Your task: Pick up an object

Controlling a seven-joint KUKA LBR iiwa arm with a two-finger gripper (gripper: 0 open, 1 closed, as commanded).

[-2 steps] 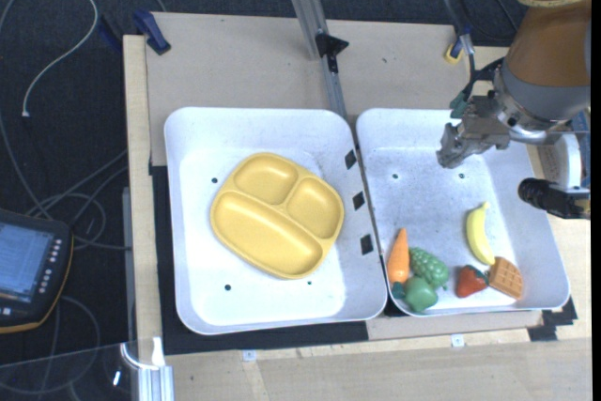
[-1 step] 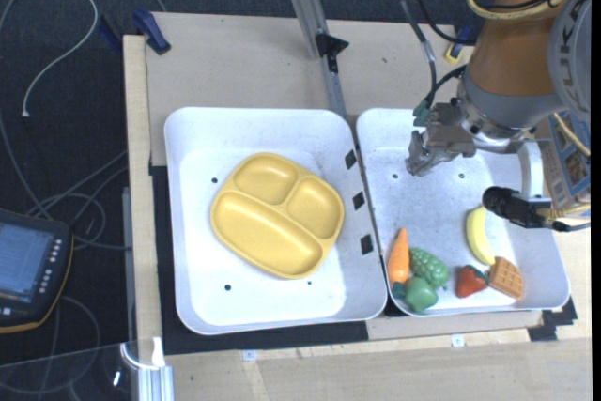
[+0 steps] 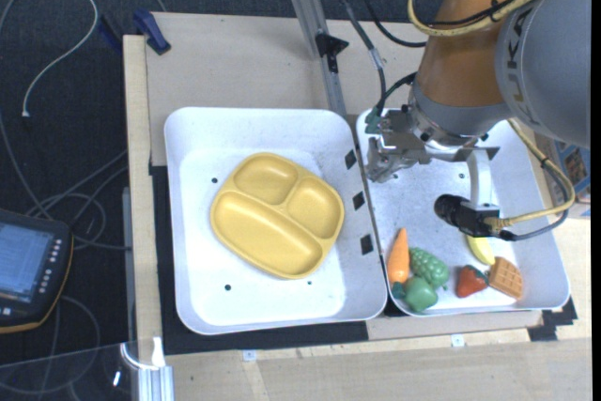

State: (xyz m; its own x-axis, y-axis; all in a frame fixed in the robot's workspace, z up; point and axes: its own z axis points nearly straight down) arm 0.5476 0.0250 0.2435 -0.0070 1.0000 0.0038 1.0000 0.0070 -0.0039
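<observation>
Presently the claw (image 3: pixel 387 155) hangs over the upper left part of the right bin (image 3: pixel 526 150), close against the wall it shares with the left bin (image 3: pixel 188 202); whether it is spread or pressed together I cannot tell from this slant, and nothing is seen in it. The candidates for picking all lie well below it, crowded into the bin's lower corner: a toy carrot (image 3: pixel 399 255), a green broccoli-like piece (image 3: pixel 430 266) touching a green pepper-like piece (image 3: pixel 420 295), then a strawberry (image 3: pixel 470 281), a waffle (image 3: pixel 505 277) and a banana (image 3: pixel 481 249) half hidden under a black fitting (image 3: pixel 462 212) on the arm (its cable trails off to the right). The yellow divided plate (image 3: pixel 277 214) sits far to the claw's left in the other bin. Risks, as I judge them: a descent from here meets bare bin floor and closes on nothing; so near the wall, a finger could strike the rim. Should it shift toward the cluster, the toys sit so tightly that a finger may land on top of one or nudge a neighbour, and the small rounded pieces look likely to squirt out of a pinch. The carrot, nearest, seems the safest target.
</observation>
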